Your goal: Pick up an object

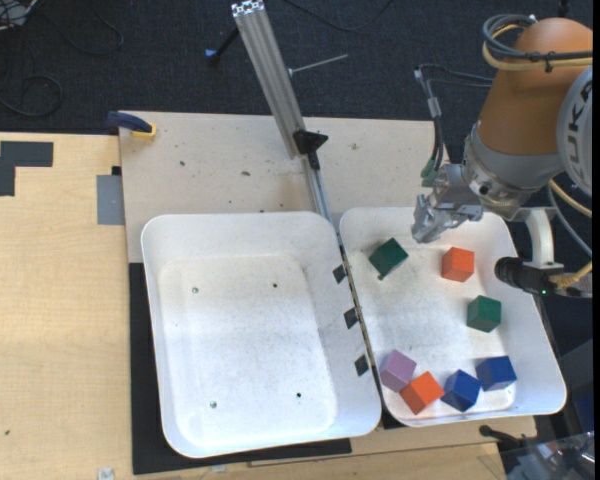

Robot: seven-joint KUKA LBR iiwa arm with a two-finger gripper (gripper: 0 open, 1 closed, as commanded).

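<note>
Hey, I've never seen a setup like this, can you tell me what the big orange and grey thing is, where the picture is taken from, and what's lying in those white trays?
The picture comes from one camera fixed above a bench, looking down at a slant. The big grey and orange thing is a robot arm reaching in from the right; its gripper hangs over the far end of the right bin. That bin holds small blocks: two green blocks, two orange blocks, two blue blocks and a purple block. I can't see anything between its fingers. The left bin sits beside it.

Blocks (460,265) in right bin (540,388) (scattered)
</note>
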